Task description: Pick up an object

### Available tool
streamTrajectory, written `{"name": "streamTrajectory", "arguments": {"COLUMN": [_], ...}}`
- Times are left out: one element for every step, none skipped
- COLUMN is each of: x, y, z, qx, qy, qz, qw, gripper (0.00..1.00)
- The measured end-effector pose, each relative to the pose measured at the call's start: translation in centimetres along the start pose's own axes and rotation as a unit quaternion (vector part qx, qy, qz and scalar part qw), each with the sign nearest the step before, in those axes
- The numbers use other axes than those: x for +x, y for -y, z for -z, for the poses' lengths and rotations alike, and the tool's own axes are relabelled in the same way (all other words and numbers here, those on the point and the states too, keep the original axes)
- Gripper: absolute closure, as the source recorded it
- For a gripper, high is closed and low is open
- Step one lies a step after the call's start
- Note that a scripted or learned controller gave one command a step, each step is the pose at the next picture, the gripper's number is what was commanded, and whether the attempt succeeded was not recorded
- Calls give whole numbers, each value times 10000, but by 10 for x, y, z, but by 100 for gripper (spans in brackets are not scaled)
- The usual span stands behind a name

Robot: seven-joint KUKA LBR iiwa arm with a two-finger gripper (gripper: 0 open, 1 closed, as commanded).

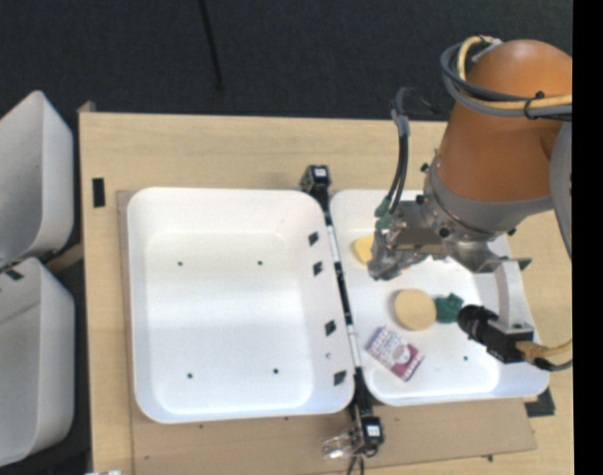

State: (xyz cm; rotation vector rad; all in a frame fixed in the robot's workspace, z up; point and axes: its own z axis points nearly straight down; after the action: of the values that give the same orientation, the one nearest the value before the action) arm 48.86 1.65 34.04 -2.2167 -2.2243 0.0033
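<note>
Room is what you have least of in the right bin (450, 389), where the arm comes down from the right and covers most of the far half. The gripper (388, 262) hangs low near the divider between the two bins, just beside a yellow piece (362, 248) that sits against the left wall of that bin. Whether it is wide or narrow you cannot tell from this angle (the grey wrist block hides the tips), and nothing shows between them. Nearer the front, a round tan disc (414, 310) lies flat on the bin floor, touching a small green object (449, 307) on its right. A pink and white packet (393, 352) lies tilted toward the front left corner, apart from the disc. A black cable fitting (489, 331) reaches in over the right rim. The left bin (222, 305) offers you a broad bare floor, its walls unobstructed on the pale wooden bench (108, 295).
</note>
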Motion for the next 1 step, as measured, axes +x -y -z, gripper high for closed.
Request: {"name": "streamTrajectory", "arguments": {"x": [31], "y": [-39], "z": [118], "qx": [-96], "qy": [-9], "qz": [11], "qw": [10000], "gripper": [100]}}
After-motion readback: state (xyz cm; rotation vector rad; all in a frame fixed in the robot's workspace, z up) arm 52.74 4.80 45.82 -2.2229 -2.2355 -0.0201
